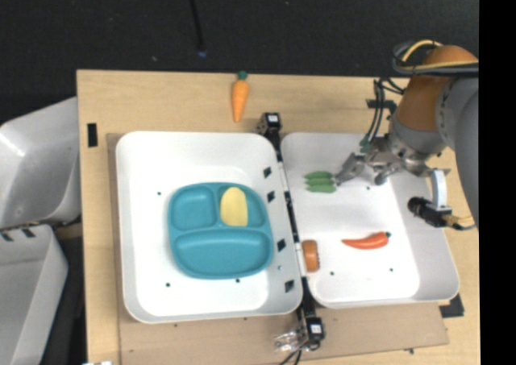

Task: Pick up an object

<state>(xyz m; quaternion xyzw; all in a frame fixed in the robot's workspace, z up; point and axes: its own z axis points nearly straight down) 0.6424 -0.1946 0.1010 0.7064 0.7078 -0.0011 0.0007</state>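
In the right bin [403, 275] lie a green vegetable [319, 182] at the upper left, a red chili pepper [365, 241] near the middle, and a small orange-brown piece [310, 255] against the left wall. My gripper [355, 168] hangs low over the bin's upper part, just right of the green vegetable, its fingers spread open with nothing between them. The arm comes in from the right, orange band above the wrist.
The left bin [145, 275] holds a blue divided tray [218, 230] with a yellow object [234, 207] in its upper right compartment. A toy carrot [239, 97] lies on the bench behind the bins. Cables and a black fitting [427, 210] hang off the wrist.
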